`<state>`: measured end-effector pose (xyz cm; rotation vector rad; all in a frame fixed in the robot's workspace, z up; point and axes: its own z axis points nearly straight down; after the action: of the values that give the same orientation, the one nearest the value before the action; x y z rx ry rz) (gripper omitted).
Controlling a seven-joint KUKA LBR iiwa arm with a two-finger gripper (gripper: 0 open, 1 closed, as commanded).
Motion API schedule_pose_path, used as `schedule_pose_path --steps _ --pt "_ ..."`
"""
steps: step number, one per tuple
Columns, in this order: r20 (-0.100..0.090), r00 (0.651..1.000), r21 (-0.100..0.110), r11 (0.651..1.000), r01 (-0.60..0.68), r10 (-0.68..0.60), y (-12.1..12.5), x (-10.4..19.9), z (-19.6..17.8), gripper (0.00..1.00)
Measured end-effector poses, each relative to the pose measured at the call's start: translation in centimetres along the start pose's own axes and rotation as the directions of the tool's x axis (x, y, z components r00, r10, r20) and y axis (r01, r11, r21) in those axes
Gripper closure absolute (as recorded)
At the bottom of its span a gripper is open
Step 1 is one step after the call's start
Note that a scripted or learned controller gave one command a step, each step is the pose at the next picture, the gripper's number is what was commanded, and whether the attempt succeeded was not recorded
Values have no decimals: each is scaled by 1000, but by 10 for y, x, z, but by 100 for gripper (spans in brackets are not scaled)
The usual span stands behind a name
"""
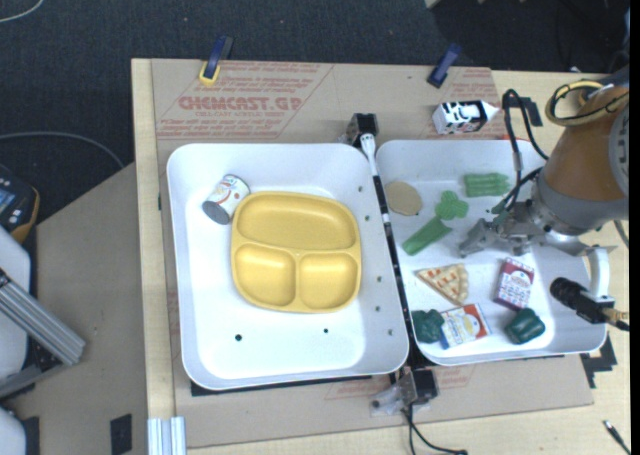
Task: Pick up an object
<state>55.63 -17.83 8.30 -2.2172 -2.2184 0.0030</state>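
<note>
The right bin (420,158) holds several small items. Among them are a green broccoli-shaped toy (438,222), a green block (486,184), a tan disc (404,198), a pizza slice (445,281) and a red and white packet (515,285). Along its front edge sit a ketchup-style packet (464,323) and two dark green pieces (428,325) (525,326). My gripper (478,240) hangs low over the middle of this bin. It is just right of the broccoli toy and above the pizza slice. I see nothing held in it.
In the left bin (190,273), a yellow divided plate (296,250) takes up the middle and a small can (226,198) lies on its side at the back left. A black and white object (463,115) rests on the bench behind the right bin.
</note>
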Motion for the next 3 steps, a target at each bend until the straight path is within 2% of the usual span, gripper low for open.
schedule_pose_path --steps 1,2,3 --pt "2 1000 -5 1000 -1 1 1 -1 -12 100" --pt "5 1000 -11 1000 -2 2 0 -7 -57 100" --pt "5 1000 -11 1000 1 -1 -4 0 -104 100"
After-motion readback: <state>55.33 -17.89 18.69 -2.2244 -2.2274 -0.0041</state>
